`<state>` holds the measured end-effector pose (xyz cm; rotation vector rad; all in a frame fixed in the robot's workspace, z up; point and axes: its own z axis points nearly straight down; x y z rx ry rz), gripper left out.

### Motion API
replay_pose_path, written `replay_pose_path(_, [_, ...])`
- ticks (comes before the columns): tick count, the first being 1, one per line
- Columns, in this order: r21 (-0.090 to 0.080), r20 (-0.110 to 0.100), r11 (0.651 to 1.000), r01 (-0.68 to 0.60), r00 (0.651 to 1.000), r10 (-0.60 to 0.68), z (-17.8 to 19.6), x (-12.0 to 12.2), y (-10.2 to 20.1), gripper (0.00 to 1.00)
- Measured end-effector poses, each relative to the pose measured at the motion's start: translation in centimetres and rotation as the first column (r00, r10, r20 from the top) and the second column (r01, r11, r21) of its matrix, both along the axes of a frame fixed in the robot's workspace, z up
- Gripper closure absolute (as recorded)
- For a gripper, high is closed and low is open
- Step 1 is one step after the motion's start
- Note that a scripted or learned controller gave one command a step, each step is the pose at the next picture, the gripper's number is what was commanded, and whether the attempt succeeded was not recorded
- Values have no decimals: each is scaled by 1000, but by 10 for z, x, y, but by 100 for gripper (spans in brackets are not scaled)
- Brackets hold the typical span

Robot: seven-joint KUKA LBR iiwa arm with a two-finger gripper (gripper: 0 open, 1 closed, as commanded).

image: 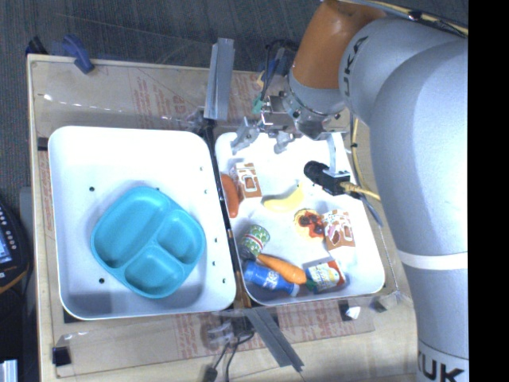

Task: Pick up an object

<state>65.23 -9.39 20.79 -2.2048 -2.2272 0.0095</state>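
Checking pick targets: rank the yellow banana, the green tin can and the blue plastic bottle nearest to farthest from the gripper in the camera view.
1. Yellow banana, mid right bin, just below the gripper.
2. Green tin can, lower, by the left wall.
3. Blue plastic bottle, bottom end.

Left bin [95,157]: I see bare floor along the far side and left edge; the tray [147,241] takes the near middle.
Right bin [364,259]: crowded; can [254,239], carrot [280,267] and bottle [266,278] bunch at the near end, with banana [282,200] and box [249,180] mid-floor.
Far end: a small bare patch, with my arm [413,134] overhead.
Right edge: a bare strip past the packet [339,229].
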Motion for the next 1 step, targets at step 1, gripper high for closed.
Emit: replay_pose_path(1, [-1,2,999,-46,999,46,-119,-8,-30,0])
